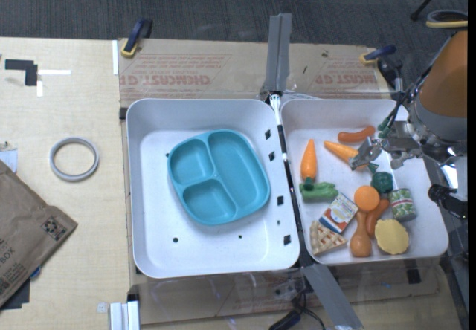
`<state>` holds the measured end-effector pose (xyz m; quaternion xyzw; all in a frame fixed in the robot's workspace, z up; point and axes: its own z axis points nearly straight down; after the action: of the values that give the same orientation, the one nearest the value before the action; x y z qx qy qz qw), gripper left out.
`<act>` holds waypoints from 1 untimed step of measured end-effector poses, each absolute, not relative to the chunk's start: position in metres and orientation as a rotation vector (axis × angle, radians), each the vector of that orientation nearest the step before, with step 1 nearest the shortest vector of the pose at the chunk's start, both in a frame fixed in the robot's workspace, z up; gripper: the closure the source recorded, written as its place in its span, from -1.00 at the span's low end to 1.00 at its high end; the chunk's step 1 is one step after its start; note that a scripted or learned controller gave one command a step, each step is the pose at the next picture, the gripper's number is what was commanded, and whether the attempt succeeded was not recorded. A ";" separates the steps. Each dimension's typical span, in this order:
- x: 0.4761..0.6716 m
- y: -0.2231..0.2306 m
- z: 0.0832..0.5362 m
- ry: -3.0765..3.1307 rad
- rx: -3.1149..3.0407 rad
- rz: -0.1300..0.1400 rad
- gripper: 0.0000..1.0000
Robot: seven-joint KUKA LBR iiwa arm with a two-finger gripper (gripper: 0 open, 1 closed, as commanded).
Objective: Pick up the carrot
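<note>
The carrot [309,160], an orange cone with its tip pointing up, lies in the left part of the right bin [327,117], just above a green vegetable [318,189]. A smaller orange tapered piece [341,150] lies to its right. My gripper [381,157] hangs over the right half of that bin, to the right of the carrot and apart from it. Its fingers [364,157] stand open with nothing between them, the left one close to the smaller orange piece.
The right bin also holds an orange sausage [356,134], an orange ball [366,197], a dark green item [382,182], a can [402,204], a yellow piece [392,236], a waffle wedge [326,235] and a small carton [341,211]. A blue divided plate [218,175] lies in the left bin [149,195].
</note>
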<state>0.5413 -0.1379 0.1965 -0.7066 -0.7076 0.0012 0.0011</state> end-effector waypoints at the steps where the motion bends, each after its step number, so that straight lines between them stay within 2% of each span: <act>1: 0.607 -0.153 0.101 -2.093 -2.343 0.002 -1.00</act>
<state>0.6068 -0.1527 0.1009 -0.7458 -0.6662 0.0007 0.0000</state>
